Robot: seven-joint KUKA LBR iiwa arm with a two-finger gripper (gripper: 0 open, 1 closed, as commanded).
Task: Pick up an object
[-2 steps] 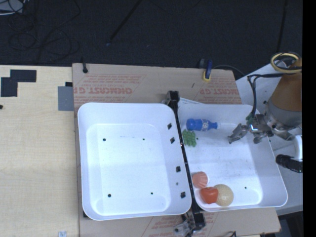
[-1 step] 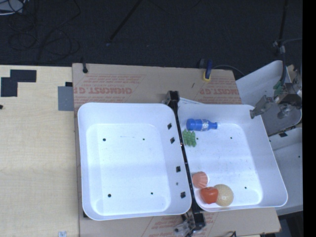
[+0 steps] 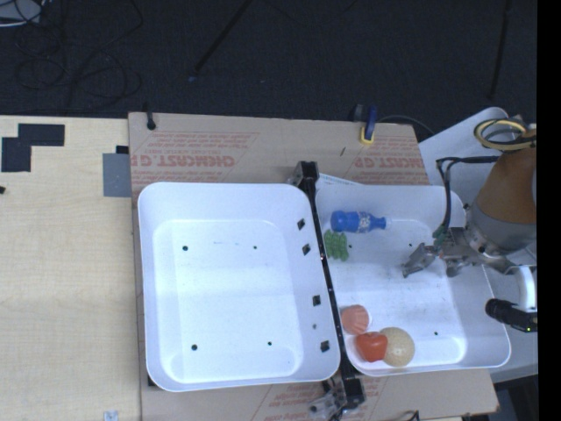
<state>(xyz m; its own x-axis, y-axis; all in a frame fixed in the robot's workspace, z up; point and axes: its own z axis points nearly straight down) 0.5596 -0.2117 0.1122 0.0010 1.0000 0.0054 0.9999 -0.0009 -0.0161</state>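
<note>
In the right bin (image 3: 473,340) lie a blue bottle (image 3: 358,222) on its side near the far wall, a green knobbly object (image 3: 337,245) just below it by the divider, and a cluster in the near corner. That cluster holds a pale orange piece (image 3: 354,318), a red fruit (image 3: 372,346) and a cream ball (image 3: 399,346). My gripper (image 3: 433,265) hovers over the right-middle of this bin, open, with bare bin floor between its fingers. It is well to the right of the bottle and the green object.
The left bin (image 3: 149,235) sits beside it, sharing a black-clipped divider (image 3: 317,261). Both bins rest on a cardboard sheet (image 3: 219,147). The arm's orange band (image 3: 513,191) and cables hang over the right bin's right rim.
</note>
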